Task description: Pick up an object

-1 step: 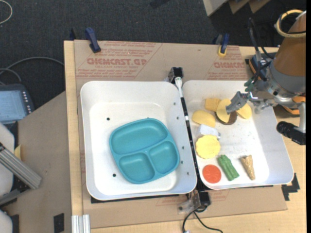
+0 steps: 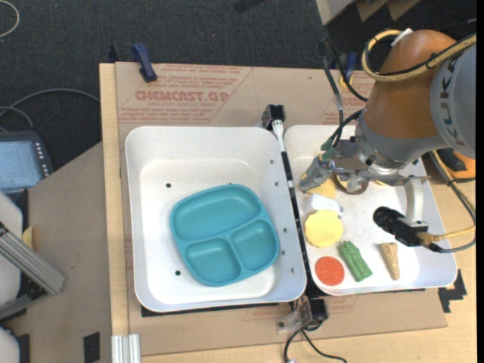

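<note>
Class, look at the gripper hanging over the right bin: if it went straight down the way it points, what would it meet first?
Probably the small white piece just under the gripper, or the bare floor of the right bin beside it. The yellow round object lies nearer the camera. Depth is hard to judge.

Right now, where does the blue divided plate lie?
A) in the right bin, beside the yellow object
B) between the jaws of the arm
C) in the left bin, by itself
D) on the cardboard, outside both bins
C: the blue divided plate lies flat in the left bin, while the small objects, such as the yellow object, are in the right bin.
</note>
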You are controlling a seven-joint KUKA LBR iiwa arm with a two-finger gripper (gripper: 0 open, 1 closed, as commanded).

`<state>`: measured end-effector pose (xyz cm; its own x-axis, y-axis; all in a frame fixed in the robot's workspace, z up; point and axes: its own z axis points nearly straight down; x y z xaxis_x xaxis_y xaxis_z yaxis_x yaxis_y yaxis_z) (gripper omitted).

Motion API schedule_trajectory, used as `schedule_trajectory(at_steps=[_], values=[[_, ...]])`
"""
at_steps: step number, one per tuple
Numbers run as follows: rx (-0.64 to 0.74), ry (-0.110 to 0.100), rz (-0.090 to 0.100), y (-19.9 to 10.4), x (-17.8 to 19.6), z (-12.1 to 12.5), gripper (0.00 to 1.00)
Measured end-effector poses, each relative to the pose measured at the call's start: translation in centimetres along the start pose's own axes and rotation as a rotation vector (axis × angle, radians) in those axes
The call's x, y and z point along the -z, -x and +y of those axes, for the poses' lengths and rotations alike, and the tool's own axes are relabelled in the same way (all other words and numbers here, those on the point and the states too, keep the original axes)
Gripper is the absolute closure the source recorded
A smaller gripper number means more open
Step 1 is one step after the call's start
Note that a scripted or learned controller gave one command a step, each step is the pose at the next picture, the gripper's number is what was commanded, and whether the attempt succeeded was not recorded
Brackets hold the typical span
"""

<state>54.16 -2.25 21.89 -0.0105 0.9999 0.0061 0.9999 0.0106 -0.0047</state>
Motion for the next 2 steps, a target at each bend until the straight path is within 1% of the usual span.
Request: schedule_trajectory(at_steps=[1,2], values=[[-0.006,-0.003,-0.003,-4.2,-1.7,-5.3,0.0],[-0.012,0.006,-0.006,-3.9,-0.6,-5.0,1.0]])
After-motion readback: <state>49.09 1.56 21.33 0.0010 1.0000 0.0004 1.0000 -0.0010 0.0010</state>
